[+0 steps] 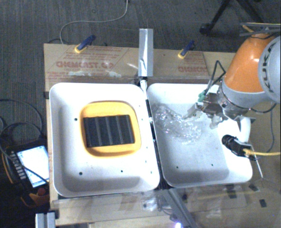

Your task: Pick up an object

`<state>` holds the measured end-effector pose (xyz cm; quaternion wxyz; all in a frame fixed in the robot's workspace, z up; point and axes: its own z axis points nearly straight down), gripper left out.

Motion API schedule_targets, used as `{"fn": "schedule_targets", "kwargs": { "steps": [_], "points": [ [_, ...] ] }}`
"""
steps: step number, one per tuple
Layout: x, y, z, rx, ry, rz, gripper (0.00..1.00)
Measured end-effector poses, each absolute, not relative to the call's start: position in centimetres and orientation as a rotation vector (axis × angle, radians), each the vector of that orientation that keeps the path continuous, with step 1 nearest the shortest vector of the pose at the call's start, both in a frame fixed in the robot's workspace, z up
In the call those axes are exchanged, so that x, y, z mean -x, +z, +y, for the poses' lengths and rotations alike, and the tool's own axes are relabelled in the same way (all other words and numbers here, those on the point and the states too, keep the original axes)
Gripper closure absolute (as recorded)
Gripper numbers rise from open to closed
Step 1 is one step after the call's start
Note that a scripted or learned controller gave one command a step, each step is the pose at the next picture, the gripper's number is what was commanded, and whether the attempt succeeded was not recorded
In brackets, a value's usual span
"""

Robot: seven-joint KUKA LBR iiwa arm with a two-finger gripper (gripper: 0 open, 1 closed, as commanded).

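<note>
In the right bin (pixel 197 167), a crumpled clear plastic piece (pixel 175 122) lies near the upper left. My gripper (pixel 203 118) hangs over this bin's upper right part, just right of the plastic. Its fingers (pixel 193 112) stand apart, open, with nothing between them. The grey arm with its orange band (pixel 245 72) reaches in from the right. A yellow rectangular object with a black ribbed centre (pixel 110 128) lies flat in the middle of the left bin (pixel 66 165).
A black connector with a yellow cable (pixel 235 145) hangs at the right bin's right rim. A metal post (pixel 145 51) stands behind the gap between the bins. Two blue-and-yellow clamps (pixel 85 43) hold the cardboard backing. A tablet (pixel 30 163) lies on the floor at left.
</note>
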<state>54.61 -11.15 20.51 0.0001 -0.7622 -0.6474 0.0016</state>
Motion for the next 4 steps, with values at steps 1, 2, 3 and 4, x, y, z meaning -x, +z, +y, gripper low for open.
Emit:
{"fn": "schedule_targets", "kwargs": {
  "steps": [1,2,3,4],
  "points": [
    [-61.0,12.3,-9.5,2.365,0.006,-2.066,0.0],
    [-58.7,16.2,-15.9,2.279,0.004,-2.163,0.0],
    [-59.8,9.2,-15.1,2.243,-0.01,-2.217,0.0],
    [-59.3,9.2,-14.3,2.087,-0.009,-2.371,0.0]
  ]
}}
